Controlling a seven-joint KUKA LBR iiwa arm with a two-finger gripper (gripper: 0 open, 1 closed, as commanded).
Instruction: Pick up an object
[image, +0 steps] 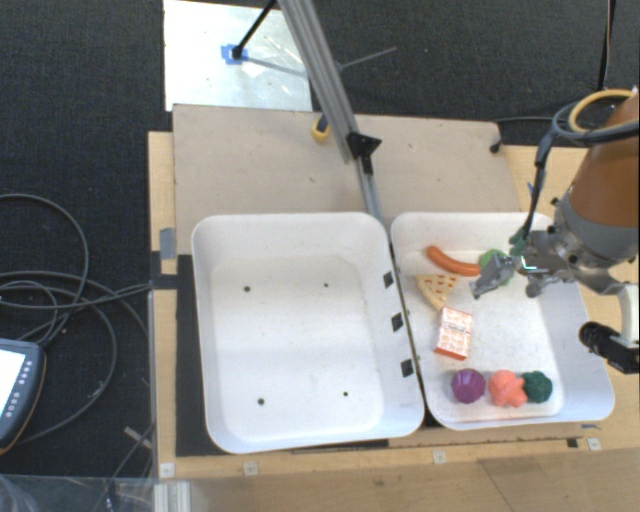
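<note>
The gripper (512, 277) hangs low over the right bin (580, 400), its fingers apart, right next to a little green toy (492, 262). Nothing sits between the fingers, so nothing is picked up yet. The grabbing is left to do.

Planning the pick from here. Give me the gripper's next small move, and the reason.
Probably a short drop straight down. The gripper hangs over the right bin, level with a green piece that lies beside the orange sausage; whether the fingers already touch it cannot be told.
</note>
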